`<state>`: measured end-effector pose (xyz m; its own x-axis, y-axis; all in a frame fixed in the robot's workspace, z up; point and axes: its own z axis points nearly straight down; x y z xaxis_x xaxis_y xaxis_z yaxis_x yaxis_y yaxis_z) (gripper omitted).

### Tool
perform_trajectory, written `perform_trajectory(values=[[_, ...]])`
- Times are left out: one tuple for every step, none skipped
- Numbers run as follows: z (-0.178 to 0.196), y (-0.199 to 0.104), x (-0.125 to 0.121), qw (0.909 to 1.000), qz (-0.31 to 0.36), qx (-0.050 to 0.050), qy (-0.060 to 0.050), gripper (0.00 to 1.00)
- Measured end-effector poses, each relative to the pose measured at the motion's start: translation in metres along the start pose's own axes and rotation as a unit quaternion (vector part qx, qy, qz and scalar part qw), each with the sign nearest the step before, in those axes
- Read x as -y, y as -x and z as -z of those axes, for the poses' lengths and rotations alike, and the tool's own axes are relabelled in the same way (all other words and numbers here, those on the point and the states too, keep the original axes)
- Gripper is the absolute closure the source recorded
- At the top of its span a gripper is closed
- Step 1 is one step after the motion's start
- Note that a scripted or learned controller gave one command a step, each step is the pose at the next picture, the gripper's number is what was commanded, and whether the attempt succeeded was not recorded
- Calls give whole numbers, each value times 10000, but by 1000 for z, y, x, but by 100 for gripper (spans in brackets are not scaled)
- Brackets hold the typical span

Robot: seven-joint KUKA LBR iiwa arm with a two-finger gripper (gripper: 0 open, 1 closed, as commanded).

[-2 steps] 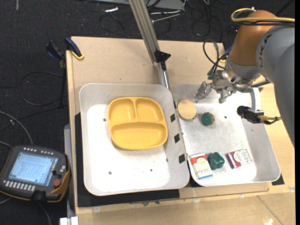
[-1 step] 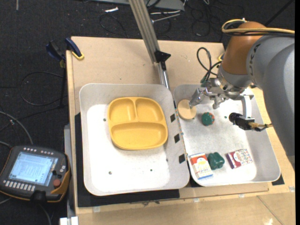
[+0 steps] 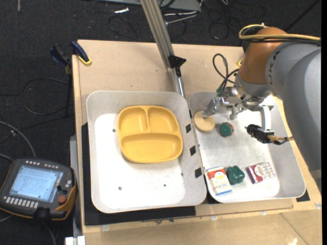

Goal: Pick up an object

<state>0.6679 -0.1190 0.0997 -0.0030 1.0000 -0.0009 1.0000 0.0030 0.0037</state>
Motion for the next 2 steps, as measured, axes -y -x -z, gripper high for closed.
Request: perform_trajectory(values=[[12,0,-2,10000,5,9,36,100],[57,1,-8,10000,-2,2,17,100]])
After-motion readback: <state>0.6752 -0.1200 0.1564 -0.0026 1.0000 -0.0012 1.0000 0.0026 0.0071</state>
